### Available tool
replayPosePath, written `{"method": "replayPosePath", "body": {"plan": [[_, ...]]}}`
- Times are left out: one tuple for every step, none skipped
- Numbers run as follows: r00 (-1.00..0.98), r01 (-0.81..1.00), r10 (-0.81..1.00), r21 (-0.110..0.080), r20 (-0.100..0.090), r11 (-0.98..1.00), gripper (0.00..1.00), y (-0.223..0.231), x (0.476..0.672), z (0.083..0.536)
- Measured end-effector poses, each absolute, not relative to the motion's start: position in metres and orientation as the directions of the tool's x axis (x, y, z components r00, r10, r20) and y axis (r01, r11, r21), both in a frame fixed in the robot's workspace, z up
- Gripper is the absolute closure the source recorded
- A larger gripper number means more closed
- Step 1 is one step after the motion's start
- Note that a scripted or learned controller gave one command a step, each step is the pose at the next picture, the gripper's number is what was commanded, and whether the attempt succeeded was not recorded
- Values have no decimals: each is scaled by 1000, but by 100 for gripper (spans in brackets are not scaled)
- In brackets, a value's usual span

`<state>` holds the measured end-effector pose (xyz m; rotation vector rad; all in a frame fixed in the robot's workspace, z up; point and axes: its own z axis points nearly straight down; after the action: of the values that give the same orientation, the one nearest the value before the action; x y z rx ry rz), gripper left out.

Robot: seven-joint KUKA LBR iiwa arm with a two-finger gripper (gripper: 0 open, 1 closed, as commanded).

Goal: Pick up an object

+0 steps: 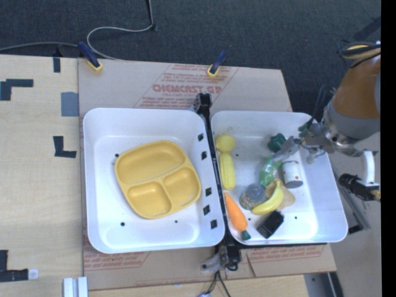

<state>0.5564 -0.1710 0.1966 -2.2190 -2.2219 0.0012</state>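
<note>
Gripper sits low over right bin, near its right edge; I cannot tell its state. Banana, carrot, corn and lemon lie inside (corn along the left wall). Left bin holds yellow tray

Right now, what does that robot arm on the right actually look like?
The arm is a thick, rounded tube, grey with an orange band above the wrist. It narrows to a small metal gripper at the end, with dark cables running alongside the wrist.
</note>
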Motion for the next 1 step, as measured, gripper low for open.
{"method": "replayPosePath", "body": {"plan": [[-2,1000,1000,6,-2,2,0,-160,620,87]]}}
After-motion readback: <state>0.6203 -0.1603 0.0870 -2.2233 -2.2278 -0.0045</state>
